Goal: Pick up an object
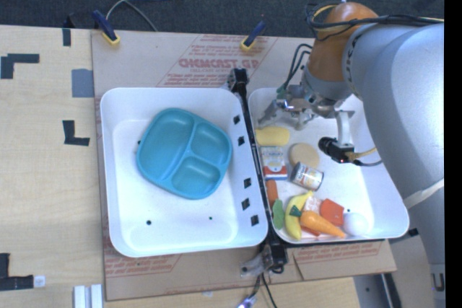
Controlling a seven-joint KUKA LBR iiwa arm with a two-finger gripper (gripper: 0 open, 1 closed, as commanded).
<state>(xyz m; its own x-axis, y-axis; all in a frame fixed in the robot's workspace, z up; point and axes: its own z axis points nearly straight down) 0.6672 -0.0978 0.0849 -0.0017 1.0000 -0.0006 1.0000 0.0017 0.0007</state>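
Observation:
My gripper (287, 110) hangs low over the far left part of the right bin (375, 184), fingers spread open and nothing between them. Just below it lies a yellow block (272, 135), close to the fingertips but apart from them. Nearer in the same bin lie a tan round piece (304, 154), a small can (306, 175) on its side and a red-and-white packet (273, 164). A carrot (321, 223), a yellow banana (292, 216), a red block (331, 210) and a white ball (355, 222) crowd the near end.
The left bin (123, 155) holds a blue divided plate (185, 152). A black-clipped divider wall (249, 155) separates the bins. My grey arm (404, 97) covers the right bin's far right side. A black cable loop (339, 150) hangs beside the tan piece.

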